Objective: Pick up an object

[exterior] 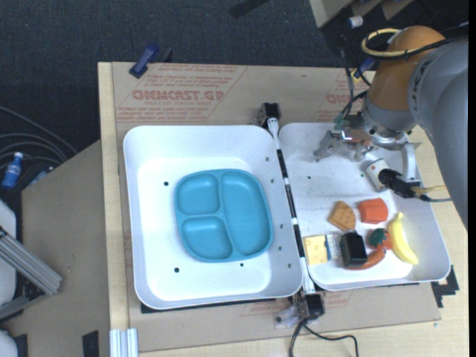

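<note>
Two white bins, shallow, smooth plastic with rounded corners, side by side on a board printed "CHEMCAST" in faded red. Left bin: one blue tray, glossy, rounded, split into three compartments. Right bin: six small items grouped toward the near right corner. Cracker, tan, roughly triangular. Orange block, matte, rounded edges. Banana, yellow, curved, at the right wall. Black block, boxy, glossy. Red pepper, curved, green stem end, partly under the black block. Yellow card, flat, square, pale markings too small to read, beside the bin's left wall. Gripper: metal, at the far end of the right bin, well apart from the items; whether it is parted or closed cannot be told, and nothing is seen in it. Arm: grey, orange band above the wrist.
</note>
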You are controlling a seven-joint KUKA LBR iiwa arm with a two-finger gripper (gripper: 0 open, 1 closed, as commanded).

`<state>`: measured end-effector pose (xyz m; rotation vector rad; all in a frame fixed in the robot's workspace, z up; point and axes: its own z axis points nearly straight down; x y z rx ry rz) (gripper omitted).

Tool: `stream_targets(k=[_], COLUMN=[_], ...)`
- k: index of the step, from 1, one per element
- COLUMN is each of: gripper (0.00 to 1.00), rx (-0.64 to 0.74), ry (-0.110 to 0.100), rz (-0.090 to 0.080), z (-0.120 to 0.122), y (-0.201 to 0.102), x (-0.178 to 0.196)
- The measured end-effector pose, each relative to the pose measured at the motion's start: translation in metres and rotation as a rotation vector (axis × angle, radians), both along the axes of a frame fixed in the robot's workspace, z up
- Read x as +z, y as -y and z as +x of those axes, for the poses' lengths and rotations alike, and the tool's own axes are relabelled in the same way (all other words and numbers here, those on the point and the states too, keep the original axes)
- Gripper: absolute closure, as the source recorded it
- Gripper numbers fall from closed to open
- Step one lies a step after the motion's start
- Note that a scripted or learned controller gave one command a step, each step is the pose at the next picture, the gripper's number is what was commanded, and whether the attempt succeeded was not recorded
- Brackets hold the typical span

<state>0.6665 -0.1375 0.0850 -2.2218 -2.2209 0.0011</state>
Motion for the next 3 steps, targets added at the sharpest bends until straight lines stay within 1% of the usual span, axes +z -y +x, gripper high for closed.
stream_targets(k=[1,2,3], gripper=[1.00,0.00,0.00], rx=[0.000,0.000,0.000], ry=[0.002,0.002,0.000], rz=[-0.001,-0.001,0.000], z=[0.001,0.001,0.000], y=[0.000,0.000,0.009], x=[0.011,0.010,0.000])
